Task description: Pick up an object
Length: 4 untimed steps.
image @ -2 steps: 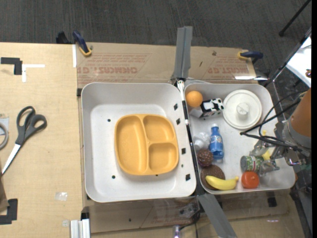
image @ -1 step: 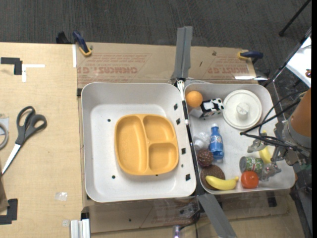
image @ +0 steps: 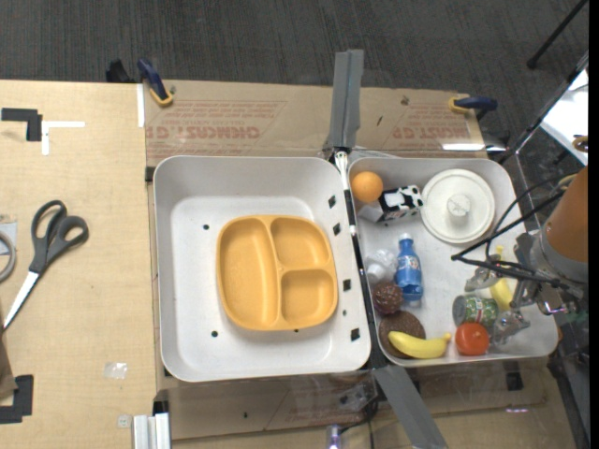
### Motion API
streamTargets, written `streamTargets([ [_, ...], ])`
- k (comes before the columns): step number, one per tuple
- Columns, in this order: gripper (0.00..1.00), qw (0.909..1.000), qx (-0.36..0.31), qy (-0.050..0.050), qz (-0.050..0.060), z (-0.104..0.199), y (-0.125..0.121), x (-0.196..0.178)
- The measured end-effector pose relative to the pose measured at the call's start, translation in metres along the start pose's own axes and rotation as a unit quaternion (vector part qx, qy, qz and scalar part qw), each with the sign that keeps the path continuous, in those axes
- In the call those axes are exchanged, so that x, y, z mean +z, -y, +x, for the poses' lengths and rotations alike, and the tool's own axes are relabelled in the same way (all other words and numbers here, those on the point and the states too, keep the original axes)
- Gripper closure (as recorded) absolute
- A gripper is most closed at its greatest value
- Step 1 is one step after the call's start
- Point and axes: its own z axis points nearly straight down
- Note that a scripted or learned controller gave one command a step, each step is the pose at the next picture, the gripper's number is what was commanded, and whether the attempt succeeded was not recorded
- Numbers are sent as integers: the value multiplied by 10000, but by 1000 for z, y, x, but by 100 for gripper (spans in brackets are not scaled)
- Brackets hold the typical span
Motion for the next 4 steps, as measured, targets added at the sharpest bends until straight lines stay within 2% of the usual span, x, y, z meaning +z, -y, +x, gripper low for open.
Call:
streamTargets([
  [1, 100, 10000, -20, 20, 11, -2, 0, -10],
  [2, 0, 10000, -22, 20, 9, -2, -1, -10],
  [4, 0, 9979, -649, 8, 7, -5, 0, -1],
])
